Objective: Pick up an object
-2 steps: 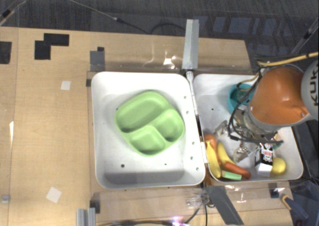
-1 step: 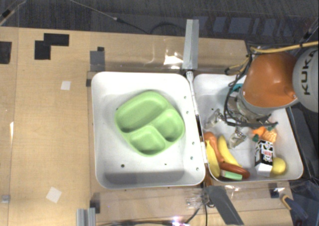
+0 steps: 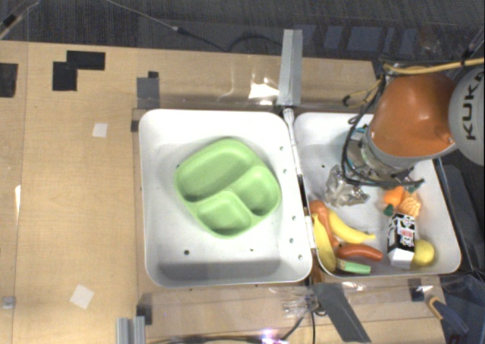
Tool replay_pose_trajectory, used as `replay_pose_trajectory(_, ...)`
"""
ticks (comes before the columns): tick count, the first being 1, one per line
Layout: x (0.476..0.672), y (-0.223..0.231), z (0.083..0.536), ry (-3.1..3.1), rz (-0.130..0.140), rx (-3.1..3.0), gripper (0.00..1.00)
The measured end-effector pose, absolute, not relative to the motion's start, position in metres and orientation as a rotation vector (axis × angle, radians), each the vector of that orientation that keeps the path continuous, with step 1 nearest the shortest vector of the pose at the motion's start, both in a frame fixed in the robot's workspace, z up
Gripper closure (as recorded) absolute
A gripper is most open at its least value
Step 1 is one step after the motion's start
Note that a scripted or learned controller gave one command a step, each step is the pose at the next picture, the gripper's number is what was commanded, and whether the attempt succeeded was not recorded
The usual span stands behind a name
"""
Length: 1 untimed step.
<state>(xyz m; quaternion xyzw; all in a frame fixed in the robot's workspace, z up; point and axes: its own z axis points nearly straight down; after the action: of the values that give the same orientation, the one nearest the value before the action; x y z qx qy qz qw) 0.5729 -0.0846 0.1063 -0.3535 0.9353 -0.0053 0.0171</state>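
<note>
We read the gripper [image 3: 345,187], hovering in the right bin [image 3: 322,134] just above the banana [image 3: 350,230], as lining up a pick; whether it grips anything, we cannot tell.

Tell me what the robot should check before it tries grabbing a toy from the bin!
1. Gripper is over the right bin, where the toys are: ok.
2. Nothing is between its fingers: cannot tell.
3. A toy lies close below it, the banana: ok.
4. The banana has room around it: not ok, a red toy touches it.
5. The milk carton stands out of the way: ok.
6. The green tray sits alone in the left bin: ok.
</note>
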Motion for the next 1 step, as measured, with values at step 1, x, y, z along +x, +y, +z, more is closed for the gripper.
replay_pose_trajectory(1,0.5621,-0.1546,0.12,2.794,-0.007,-1.419,1.0)
